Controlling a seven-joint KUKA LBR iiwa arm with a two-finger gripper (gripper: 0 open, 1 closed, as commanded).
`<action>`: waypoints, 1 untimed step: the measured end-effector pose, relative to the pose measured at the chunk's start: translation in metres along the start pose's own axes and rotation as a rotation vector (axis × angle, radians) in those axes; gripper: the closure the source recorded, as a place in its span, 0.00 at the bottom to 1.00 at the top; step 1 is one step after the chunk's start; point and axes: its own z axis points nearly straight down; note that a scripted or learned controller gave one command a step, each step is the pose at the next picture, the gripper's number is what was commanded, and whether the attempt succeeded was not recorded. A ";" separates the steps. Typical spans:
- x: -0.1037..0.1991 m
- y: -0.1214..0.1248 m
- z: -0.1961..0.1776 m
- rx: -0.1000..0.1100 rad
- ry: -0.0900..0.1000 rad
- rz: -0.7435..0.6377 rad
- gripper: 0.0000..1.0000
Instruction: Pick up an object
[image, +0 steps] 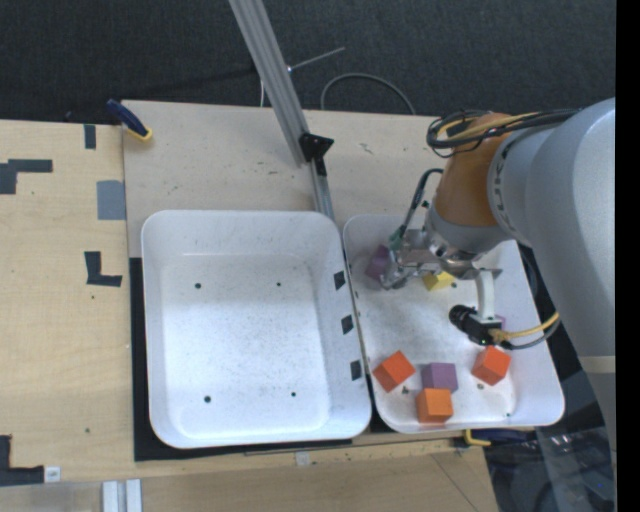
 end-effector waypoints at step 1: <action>-0.002 -0.003 -0.062 -0.002 -0.001 0.002 1.00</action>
